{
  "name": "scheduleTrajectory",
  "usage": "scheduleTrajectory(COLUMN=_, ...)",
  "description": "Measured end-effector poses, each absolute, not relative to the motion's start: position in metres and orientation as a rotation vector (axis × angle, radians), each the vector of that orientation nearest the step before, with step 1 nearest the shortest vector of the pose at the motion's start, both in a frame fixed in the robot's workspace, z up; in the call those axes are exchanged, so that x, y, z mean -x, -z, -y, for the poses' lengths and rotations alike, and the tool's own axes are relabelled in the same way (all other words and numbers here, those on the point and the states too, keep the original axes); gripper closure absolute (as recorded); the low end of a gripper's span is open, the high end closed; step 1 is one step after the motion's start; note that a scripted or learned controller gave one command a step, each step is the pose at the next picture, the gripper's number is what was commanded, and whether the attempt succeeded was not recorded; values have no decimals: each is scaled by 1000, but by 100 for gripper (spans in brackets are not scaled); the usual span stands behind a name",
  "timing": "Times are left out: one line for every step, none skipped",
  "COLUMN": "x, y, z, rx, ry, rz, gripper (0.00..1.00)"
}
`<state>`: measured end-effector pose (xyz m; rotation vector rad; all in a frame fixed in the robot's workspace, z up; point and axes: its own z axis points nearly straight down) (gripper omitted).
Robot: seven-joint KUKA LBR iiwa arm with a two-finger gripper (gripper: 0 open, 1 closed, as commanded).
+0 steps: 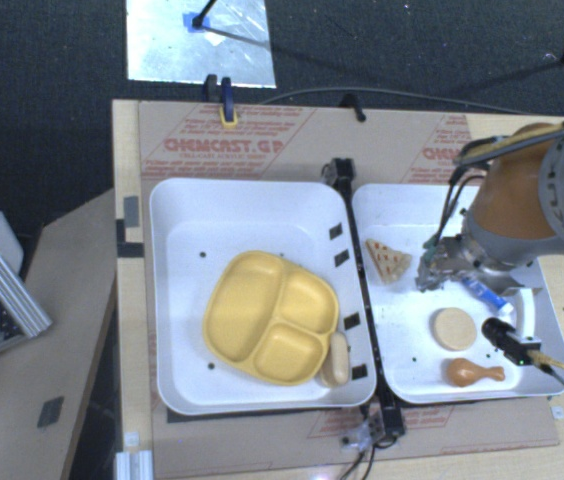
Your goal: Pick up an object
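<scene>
Gripper [432, 273] hangs low in the right bin [402, 203], just beside the waffle wedge [388, 261] near the bin's left wall; I cannot tell how it is set. Toward the bin's near edge lie a round cookie [454, 328] and a drumstick [475, 372]. The left bin [252, 203] carries a yellow divided plate [270, 316], with a small bread roll [337, 358] touching its near-right corner.

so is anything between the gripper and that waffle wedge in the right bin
Nothing visible is. The gripper hangs just right of the waffle wedge, with bare white floor of the right bin between them. The round cracker and drumstick lie nearer the camera, off that line.
</scene>
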<state>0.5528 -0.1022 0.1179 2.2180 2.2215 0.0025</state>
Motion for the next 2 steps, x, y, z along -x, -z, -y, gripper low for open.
scheduleTrajectory(x=-548, y=-178, z=108, rx=-2217, ry=-6, rz=-2218, gripper=100)
scheduleTrajectory(x=-543, y=-239, z=107, rx=-2212, ry=-7, rz=-2221, gripper=100)
